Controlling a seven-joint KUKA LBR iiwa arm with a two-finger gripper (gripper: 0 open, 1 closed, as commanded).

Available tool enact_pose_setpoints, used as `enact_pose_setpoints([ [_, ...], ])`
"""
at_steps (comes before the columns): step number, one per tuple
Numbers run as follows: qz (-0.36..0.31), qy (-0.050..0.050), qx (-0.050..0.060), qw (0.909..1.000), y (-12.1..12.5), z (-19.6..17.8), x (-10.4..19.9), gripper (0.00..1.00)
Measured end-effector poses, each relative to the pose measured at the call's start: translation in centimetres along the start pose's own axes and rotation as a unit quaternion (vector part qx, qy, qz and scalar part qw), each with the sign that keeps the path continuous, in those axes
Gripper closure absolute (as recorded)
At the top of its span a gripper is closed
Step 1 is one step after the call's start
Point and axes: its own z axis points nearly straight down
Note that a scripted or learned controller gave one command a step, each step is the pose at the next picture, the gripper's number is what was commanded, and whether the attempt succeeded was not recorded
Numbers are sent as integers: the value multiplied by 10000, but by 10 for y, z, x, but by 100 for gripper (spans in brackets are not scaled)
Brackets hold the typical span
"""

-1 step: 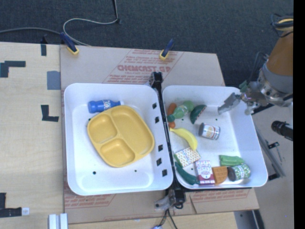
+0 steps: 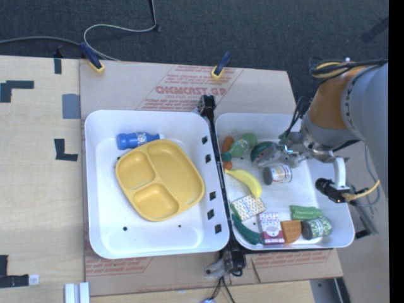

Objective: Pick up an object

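Where fingers (image 2: 282,150) hang: small can (image 2: 278,173) just below (rt bin (image 2: 328,238)).

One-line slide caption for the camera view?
Grey arm's end effector over cluttered right white bin; yellow divided plastic tray in left white bin.

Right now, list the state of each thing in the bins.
Yellow tray: flat, right way up, left bin.
Blue bottle: lying on its side, left bin.
Banana: lying loose, right bin.
Small can: tipped on its side, right bin.
Gripper: low over the right bin.
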Motion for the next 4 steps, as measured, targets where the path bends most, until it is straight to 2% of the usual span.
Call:
enact_pose_setpoints([
  [1,-4,-11,-13,10000,0,-10,0,100],
  [2,-2,-10,-13,10000,0,-10,0,0],
  [3,1,0,7,10000,-12,1,61,0],
  [4,0,-8,-1,10000,-12,-9,60,100],
])
